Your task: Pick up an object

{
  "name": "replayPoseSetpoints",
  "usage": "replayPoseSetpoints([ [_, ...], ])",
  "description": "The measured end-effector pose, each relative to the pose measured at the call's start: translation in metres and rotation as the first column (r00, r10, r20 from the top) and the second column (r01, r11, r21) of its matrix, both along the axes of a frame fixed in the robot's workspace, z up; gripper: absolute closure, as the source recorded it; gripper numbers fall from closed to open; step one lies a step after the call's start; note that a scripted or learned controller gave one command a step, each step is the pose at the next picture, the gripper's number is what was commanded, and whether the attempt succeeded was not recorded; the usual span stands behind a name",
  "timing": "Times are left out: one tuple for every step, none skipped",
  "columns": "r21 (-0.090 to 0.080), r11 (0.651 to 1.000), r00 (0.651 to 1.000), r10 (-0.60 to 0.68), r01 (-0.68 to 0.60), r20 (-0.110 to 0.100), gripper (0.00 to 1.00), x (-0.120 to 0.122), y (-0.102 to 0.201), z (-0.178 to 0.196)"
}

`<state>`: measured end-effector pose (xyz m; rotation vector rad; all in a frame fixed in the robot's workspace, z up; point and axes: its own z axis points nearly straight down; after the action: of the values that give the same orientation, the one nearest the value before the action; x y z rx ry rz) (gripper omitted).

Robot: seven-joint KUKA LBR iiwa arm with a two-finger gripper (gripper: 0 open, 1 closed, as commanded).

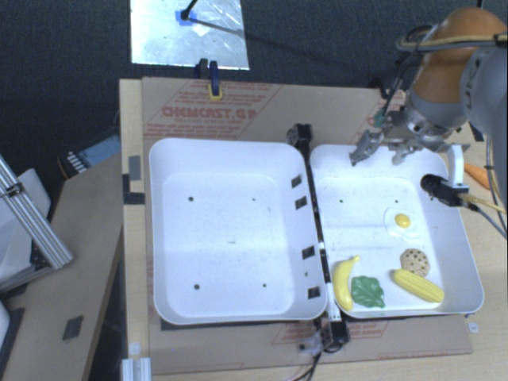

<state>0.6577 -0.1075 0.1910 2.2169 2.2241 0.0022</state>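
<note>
My gripper [381,151] hangs over the far edge of the right bin [357,197], its two fingers spread apart with nothing between them. The objects lie well in front of it, toward the bin's near side. A fried egg [402,221] rests mid-right. A round cookie [413,260] sits just below the egg. A corn cob [418,286] lies at the near right corner. A banana [344,282] curves along the near left side, touching a green leafy piece [367,291].
The left bin [226,228] sits beside the right one, with a black clipped divider [311,213] between them. A cardboard sheet [238,109] lies under both bins. A shiny metal plate [189,21] lies at the back. An aluminium rail [28,221] stands at the left.
</note>
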Motion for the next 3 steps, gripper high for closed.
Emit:
replayPoseSetpoints([
  [0.0, 1.0, 1.0, 0.008, -0.008, 0.019, 0.0, 0.012, 0.061, 0.175],
  [0.001, 1.0, 1.0, 0.008, -0.008, 0.016, 0.0, 0.011, 0.116, 0.298],
  [0.001, 1.0, 1.0, 0.004, -0.004, -0.001, 0.0, -0.064, 0.121, 0.343],
])
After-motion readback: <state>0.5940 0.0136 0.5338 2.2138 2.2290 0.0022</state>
